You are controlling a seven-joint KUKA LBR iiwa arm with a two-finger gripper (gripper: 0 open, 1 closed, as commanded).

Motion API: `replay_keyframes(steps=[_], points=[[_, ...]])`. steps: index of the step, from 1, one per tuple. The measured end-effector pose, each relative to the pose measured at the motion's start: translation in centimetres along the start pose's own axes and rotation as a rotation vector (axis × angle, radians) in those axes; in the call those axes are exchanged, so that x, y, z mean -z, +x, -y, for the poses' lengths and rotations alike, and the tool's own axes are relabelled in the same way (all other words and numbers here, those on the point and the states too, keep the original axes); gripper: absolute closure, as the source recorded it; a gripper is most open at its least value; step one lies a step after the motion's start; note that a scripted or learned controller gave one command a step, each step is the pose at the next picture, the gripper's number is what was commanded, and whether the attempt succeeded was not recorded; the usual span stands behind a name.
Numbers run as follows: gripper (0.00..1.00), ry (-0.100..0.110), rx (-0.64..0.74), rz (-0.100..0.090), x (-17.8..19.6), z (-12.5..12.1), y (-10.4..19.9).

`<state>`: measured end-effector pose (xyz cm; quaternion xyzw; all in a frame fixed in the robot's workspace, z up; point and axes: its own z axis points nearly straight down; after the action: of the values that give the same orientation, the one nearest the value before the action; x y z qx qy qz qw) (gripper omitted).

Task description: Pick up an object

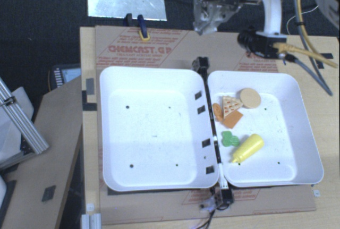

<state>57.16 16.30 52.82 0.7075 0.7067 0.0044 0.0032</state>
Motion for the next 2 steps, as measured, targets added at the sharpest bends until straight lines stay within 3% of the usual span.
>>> replay_keyframes(steps=[1, 2], points=[[1.0, 0.009, 0.015, -0.002, 0.8, 5.6, 7.7], [1.0, 0.01, 0.0, 0.001, 0.8, 8.6, 2.5]])
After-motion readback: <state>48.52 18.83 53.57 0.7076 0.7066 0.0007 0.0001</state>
